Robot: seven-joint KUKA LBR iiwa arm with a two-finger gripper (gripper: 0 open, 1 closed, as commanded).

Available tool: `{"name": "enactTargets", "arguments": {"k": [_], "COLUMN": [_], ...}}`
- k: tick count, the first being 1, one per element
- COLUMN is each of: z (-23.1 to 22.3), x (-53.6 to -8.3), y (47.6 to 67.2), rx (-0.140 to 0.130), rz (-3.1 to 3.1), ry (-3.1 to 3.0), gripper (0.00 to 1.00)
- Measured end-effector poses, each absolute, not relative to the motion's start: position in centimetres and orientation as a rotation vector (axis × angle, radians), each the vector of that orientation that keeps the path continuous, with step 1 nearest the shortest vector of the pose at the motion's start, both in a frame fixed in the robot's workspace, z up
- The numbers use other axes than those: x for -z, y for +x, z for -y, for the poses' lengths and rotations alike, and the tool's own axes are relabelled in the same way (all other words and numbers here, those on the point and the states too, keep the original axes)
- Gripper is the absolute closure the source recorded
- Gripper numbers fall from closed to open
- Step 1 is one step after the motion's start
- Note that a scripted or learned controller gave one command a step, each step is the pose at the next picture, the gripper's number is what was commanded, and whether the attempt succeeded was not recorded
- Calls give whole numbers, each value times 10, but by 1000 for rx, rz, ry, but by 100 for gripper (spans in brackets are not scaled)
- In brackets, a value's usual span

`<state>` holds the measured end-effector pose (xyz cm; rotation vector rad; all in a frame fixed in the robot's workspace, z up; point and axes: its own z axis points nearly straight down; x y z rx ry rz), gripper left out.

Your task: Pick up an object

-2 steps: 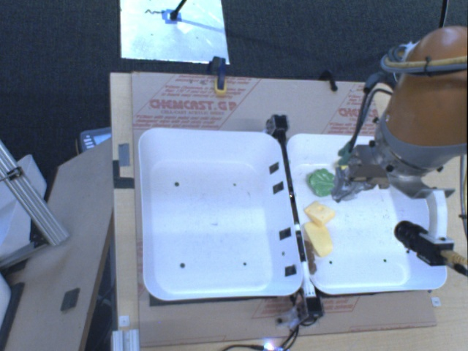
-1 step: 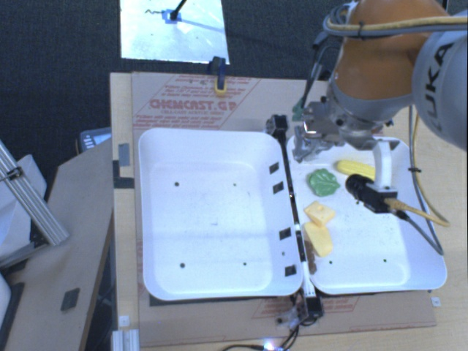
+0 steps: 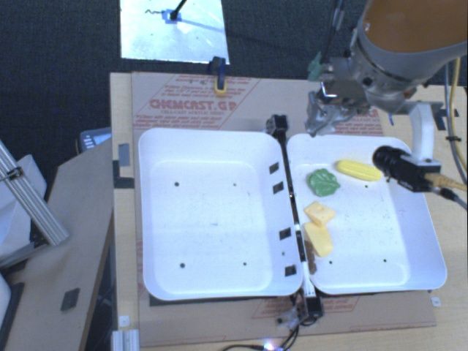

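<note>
Two pale yellow blocks (image 3: 319, 227) lie at the right bin's (image 3: 409, 269) left edge; claw (image 3: 322, 121) state unclear.

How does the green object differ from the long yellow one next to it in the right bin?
The green object is rounded and lumpy; the long yellow object is slender and ridged like a corn cob. The green one lies nearer the bin divider, the yellow one further right. Both rest loose in the right bin, ungrasped.

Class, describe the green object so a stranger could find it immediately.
Start at the right-hand shallow white bin. Near its upper left lies a crumpled green lump, just left of the long yellow corn-like piece and above two pale yellow blocks. It alone is green.
</note>
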<state>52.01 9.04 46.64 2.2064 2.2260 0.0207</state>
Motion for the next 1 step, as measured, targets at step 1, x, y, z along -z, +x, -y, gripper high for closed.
{"name": "enactTargets", "arguments": {"k": [1], "z": [-100], "x": [-540], "y": [628], "rx": [-20], "rz": [-2219], "ry": [2208], "gripper": [100]}}
